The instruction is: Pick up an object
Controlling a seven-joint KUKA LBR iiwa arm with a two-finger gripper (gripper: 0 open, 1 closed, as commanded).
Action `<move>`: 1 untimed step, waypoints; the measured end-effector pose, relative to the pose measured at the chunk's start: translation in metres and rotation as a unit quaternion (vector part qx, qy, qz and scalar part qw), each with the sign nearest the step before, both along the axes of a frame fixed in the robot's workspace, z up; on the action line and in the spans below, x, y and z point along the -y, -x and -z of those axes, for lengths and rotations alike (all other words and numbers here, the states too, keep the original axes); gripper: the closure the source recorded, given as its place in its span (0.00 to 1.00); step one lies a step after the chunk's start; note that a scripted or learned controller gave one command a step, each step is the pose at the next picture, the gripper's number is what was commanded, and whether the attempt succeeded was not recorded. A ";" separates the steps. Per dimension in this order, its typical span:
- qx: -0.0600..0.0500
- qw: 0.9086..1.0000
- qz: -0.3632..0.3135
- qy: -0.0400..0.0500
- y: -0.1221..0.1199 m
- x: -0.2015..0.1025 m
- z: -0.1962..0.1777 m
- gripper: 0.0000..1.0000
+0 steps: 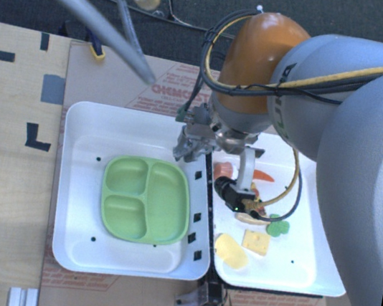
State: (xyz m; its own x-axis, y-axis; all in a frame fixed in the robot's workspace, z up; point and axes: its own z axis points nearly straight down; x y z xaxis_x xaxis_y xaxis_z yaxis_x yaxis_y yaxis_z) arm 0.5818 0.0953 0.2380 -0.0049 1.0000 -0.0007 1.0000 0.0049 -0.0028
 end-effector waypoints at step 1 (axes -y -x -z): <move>0.000 1.000 0.001 0.000 0.000 0.002 -0.001 0.00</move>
